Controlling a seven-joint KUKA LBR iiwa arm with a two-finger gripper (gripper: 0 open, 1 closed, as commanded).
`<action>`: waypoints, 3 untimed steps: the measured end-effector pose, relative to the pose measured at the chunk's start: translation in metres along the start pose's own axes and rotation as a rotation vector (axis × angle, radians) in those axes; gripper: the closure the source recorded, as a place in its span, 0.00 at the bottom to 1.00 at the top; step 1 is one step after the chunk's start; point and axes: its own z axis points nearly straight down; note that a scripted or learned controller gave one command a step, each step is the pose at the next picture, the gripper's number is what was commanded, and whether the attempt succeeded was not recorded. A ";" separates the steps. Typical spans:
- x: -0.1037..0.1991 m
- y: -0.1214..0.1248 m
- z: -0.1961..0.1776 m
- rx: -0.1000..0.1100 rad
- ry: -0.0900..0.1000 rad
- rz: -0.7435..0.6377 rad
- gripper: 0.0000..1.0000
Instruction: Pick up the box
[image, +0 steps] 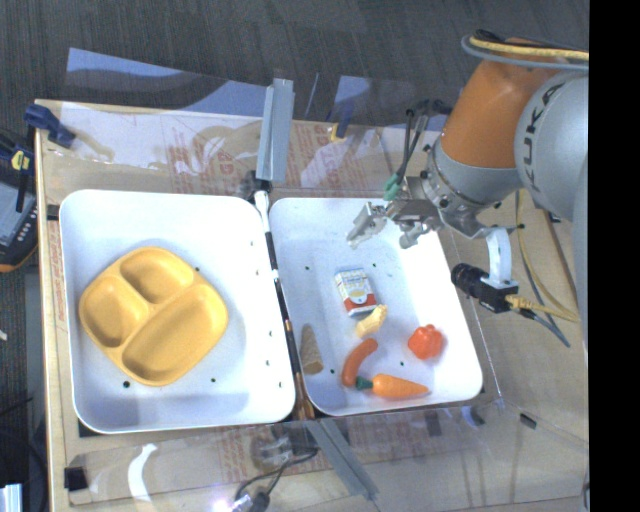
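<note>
Right bin (455, 300): box (355, 292), carrot (398, 386), pepper (425, 342). Left bin (75, 230): yellow divided plate (152, 315). End effector (385, 225) above, released, grasping nothing.

arm (555, 120) lettering "KU", box (355, 292) print unreadable

You are looking at a robot test lab, not a home. The table (120, 150) is a plain board, and two white bins (160, 400) are fixed on it side by side. The grey and orange industrial arm (510, 110) reaches over the right bin, with loose cables (545, 310) beside it. The food inside is toy food, like the plastic carrot (398, 386), and the yellow divided plate (152, 315) looks plastic too.
</note>
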 end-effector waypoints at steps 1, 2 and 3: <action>-0.003 0.013 0.153 0.000 0.000 -0.242 0.00; -0.054 0.013 0.174 -0.012 -0.003 -0.254 0.00; -0.056 0.015 0.161 -0.014 -0.008 -0.258 1.00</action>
